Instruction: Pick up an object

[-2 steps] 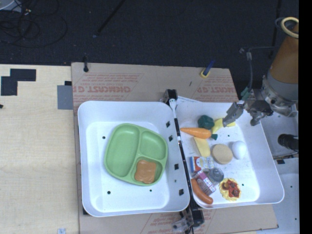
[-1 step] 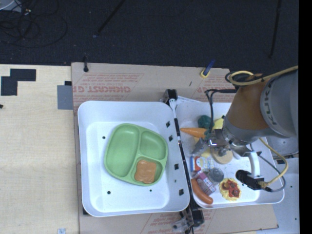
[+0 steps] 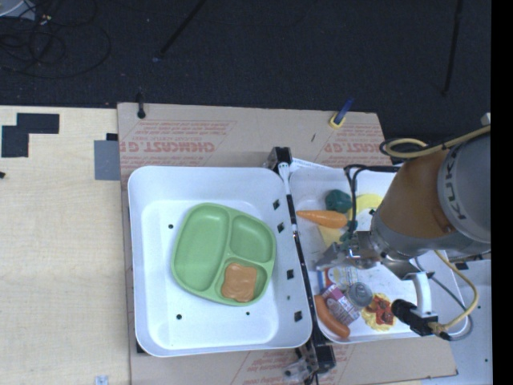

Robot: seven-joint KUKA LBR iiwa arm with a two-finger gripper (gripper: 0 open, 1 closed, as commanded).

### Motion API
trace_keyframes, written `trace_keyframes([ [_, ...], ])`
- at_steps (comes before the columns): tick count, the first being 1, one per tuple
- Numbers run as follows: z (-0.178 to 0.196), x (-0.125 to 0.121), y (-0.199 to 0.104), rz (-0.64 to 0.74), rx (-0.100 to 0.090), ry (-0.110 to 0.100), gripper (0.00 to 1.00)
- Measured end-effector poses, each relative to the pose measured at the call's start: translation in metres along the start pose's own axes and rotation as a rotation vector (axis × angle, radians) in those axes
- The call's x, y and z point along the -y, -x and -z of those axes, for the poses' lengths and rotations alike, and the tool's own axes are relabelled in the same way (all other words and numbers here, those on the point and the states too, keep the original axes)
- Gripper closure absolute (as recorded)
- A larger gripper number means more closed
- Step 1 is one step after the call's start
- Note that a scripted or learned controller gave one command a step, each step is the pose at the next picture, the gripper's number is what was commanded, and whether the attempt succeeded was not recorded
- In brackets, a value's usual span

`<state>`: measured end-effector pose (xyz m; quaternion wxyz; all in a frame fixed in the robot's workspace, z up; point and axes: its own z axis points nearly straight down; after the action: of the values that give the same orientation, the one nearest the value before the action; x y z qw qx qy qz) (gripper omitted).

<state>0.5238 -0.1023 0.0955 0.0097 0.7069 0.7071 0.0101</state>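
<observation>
From my feed, the objects to pick from sit in the right bin [image 3: 309, 175]: an orange carrot-like piece [image 3: 322, 217] lies near its left wall, with a dark green item [image 3: 338, 200] and a yellow one [image 3: 366, 203] just behind it. Toward the near end I see a red sausage-shaped toy [image 3: 333, 317], a small packet [image 3: 345, 299], a grey round piece [image 3: 360, 293] and a yellow-and-red item [image 3: 379, 311] crowded together. The pincer [image 3: 341, 255] hangs over the middle of that bin, between the carrot and the near cluster; I cannot tell whether it is open or closed, and I see nothing held in it. The arm [image 3: 425, 203] comes in from the right. The left bin [image 3: 160, 191] carries a green divided plate [image 3: 204, 247] with a brownish piece [image 3: 240, 281] in its near compartment. Both bins rest on cardboard [image 3: 200, 135] on the table [image 3: 56, 239].
</observation>
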Motion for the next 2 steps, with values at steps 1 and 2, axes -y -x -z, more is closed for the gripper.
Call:
trace_keyframes([
  [1, -0.006, -0.073, -0.002, 0.0, 0.003, -0.021, 0.0],
  [2, -0.009, -0.019, -0.007, -0.001, -0.001, -0.03, 0.0],
])
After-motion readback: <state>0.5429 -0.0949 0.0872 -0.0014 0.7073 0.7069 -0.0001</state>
